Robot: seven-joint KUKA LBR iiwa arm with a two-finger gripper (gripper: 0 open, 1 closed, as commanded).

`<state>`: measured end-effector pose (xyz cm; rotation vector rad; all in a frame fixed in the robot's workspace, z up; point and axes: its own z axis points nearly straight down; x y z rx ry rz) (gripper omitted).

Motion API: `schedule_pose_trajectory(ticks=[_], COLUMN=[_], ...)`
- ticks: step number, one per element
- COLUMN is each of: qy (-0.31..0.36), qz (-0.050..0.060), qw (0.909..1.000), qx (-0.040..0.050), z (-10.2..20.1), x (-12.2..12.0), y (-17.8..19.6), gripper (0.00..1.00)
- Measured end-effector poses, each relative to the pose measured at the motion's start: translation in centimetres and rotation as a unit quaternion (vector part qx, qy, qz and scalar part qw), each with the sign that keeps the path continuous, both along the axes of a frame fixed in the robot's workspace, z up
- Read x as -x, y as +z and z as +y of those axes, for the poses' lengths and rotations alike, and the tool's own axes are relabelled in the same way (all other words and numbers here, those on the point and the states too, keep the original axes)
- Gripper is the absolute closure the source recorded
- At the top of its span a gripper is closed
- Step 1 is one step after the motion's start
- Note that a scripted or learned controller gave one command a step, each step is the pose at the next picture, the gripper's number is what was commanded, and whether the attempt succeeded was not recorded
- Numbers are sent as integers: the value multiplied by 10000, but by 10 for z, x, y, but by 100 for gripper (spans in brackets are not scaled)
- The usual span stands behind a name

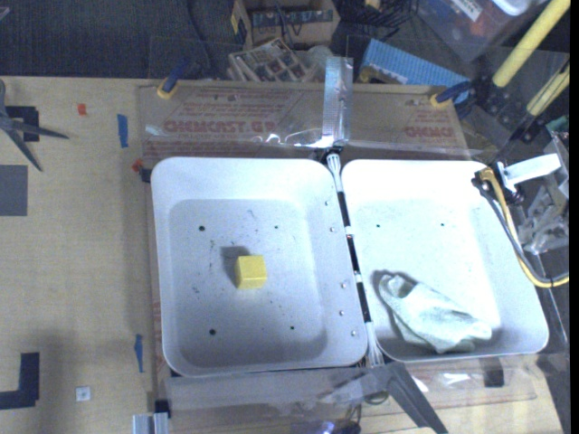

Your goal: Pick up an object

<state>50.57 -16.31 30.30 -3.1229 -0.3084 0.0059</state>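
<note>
Your pick has not begun, as far as this view lets you judge; nothing is lifted, and both candidates lie flat on their bin floors. The yellow block (251, 271) sits near the middle of the left bin (172, 188), apart from every wall; the white cloth (432, 316) lies crumpled in the near part of the right bin (434, 183), close to its front rim and running from near the divider toward the front right corner. At the right edge you can see cabling and hardware beside the right bin's far corner, well apart from both things; whether the pincer is wide or narrow you cannot tell from here. What is left is the whole job: choose one, descend, close, raise. The block looks the easier choice, being compact and standing free; the cloth is limp and may slip. Count: two bins on the worktop; one block; one cloth.
</note>
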Motion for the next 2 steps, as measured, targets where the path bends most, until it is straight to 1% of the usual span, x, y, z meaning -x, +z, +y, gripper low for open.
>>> schedule_pose_trajectory(ticks=[1,2], qy=[-5,-27], qz=[-4,-7], qw=[10000,10000], qx=[6,8], z=[32,30], x=[27,27], y=[-74,-64], gripper=[100,100])
